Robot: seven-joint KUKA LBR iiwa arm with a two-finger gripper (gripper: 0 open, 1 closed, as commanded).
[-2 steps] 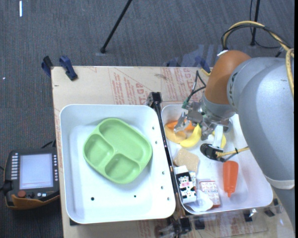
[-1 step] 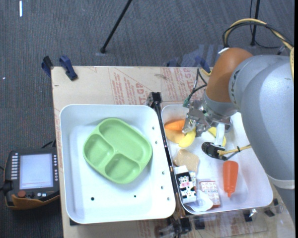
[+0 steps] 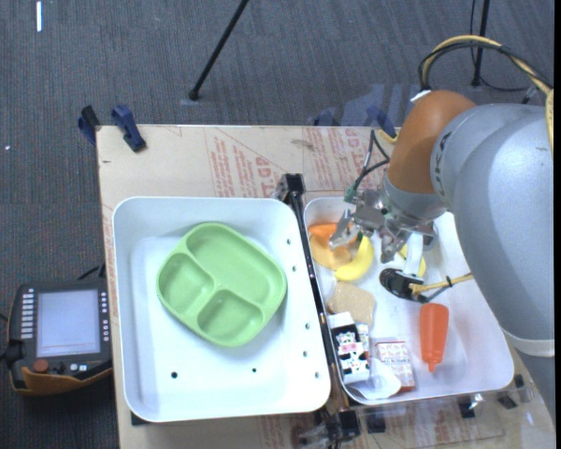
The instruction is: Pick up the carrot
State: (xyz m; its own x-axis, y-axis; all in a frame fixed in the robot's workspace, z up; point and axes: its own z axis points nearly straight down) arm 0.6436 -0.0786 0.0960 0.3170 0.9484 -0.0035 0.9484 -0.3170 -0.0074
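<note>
On the floor at 9 o'clock of the bench lies a handheld control pendant point(image 3: 65, 330) with a pale screen. The left bin point(image 3: 136, 363) carries a green divided plate point(image 3: 222, 283), sitting a little toward 12 o'clock of the bin's middle, its three compartments turned up. The right bin point(image 3: 481, 349) is crowded along its 9 o'clock wall: an orange piece point(image 3: 322, 231) at about 11 o'clock, a yellow rounded item point(image 3: 357, 261) touching it, a tan slab point(image 3: 352, 300) just at 6 o'clock of that, then a black-and-white carton point(image 3: 352, 346) and a small red-printed box point(image 3: 394, 360) near the 6 o'clock rim. The carrot point(image 3: 433, 333) lies flat at about 4 o'clock in this bin, its thick end toward 12 o'clock and its tip toward 6 o'clock, apart from the other items. The gripper point(image 3: 366, 239) hangs at 11 o'clock of the carrot, well apart from it, over the yellow item, its fingers point(image 3: 342, 234) spread wide. The arm point(image 3: 505, 204) comes in from 3 o'clock, its broad grey link crossing the bin's 3 o'clock side, the orange band point(image 3: 428, 148) bent down toward 7 o'clock above the wrist
</note>
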